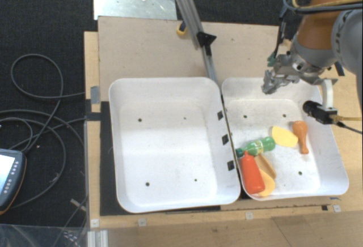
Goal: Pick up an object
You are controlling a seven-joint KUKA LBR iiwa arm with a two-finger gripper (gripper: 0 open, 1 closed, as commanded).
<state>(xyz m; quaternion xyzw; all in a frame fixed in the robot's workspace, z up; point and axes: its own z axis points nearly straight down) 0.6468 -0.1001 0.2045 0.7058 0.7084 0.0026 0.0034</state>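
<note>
Tool (pixel 271 85) hovers over far edge of right white bin (pixel 317 186), grip state unclear. Red plastic bottle (pixel 252 173) at bin's near-left corner: light, stiff, probably slick; grasp mid-body.

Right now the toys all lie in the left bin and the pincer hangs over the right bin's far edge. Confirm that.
Not quite: the camera view shows the toys in the right bin, not the left. The pincer does hang over its far edge.

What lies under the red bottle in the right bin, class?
The red bottle lies across a tan and yellow piece near the right bin's front edge. The green bottle touches its top end. How far the tan piece runs beneath is covered.
</note>
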